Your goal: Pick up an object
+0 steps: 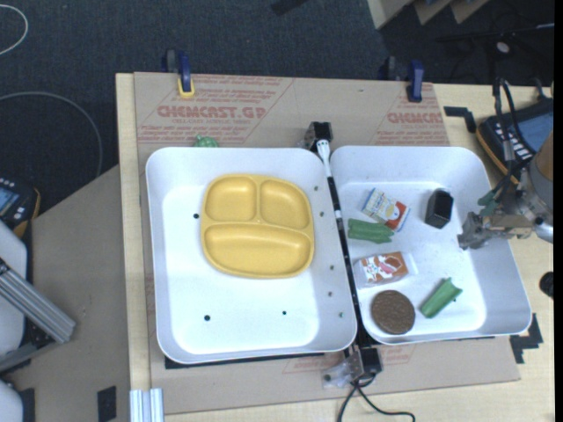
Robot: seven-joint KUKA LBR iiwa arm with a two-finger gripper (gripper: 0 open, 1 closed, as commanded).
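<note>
End effector hangs low over right bin's right edge.

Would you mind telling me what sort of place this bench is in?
Probably a robotics lab: two white bins sit on a clamped board, small toy items lie in the right one, and cables run over the dark carpet.

The bench — brown board top — bears two white bins: left bin, right bin.

Brown board under both bins, blue clamps on its far edge, dark carpet, black cable at near edge.
</note>
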